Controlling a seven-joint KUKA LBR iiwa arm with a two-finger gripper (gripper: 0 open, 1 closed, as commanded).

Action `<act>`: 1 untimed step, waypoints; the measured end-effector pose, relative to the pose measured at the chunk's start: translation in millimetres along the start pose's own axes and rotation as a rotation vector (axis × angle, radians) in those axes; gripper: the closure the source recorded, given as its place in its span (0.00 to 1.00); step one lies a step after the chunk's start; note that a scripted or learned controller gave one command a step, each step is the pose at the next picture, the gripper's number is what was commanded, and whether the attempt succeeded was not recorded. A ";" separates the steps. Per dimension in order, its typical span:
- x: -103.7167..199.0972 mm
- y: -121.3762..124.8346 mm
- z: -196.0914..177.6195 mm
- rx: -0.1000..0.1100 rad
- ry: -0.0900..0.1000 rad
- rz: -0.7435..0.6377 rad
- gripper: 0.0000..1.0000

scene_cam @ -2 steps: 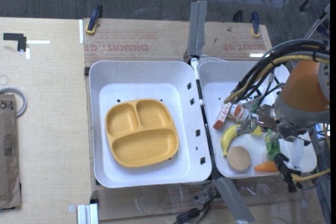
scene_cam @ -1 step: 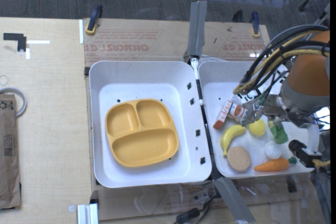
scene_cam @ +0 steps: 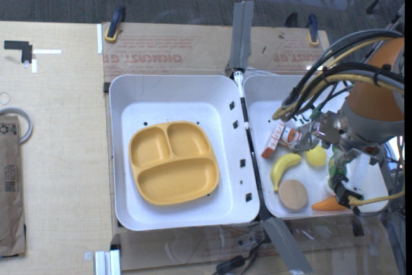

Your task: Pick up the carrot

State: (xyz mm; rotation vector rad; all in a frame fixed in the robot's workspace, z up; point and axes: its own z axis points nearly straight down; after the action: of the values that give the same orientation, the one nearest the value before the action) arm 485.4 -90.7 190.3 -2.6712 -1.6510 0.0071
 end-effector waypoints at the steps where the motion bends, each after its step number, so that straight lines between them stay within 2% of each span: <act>1: 12.6 24.6 0.1 0.001 -0.001 0.268 0.00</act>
State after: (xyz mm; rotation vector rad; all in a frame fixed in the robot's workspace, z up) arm 513.0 -90.4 190.1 -2.8683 -1.2797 0.0092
